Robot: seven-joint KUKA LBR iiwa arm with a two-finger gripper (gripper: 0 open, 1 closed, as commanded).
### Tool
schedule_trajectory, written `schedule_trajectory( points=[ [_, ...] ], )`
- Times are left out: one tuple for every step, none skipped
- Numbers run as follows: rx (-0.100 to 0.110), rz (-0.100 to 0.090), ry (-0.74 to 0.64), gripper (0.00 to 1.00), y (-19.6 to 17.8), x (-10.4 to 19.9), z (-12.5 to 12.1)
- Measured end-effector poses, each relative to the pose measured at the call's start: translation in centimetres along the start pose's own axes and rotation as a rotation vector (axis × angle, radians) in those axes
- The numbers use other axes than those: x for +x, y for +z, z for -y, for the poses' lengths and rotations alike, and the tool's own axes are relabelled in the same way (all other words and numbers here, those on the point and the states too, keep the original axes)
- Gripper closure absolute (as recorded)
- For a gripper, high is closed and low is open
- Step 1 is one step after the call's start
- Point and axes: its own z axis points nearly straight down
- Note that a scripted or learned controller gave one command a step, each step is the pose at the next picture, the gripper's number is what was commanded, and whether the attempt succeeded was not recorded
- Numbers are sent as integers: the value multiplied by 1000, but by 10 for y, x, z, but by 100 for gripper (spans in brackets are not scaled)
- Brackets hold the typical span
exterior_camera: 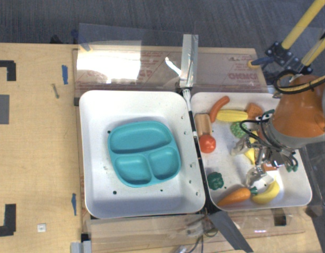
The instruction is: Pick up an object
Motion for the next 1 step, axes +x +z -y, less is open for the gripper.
schedule_trajectory(
  points=[
    [3,3,-1,100,-12,-1,0]
  ],
)
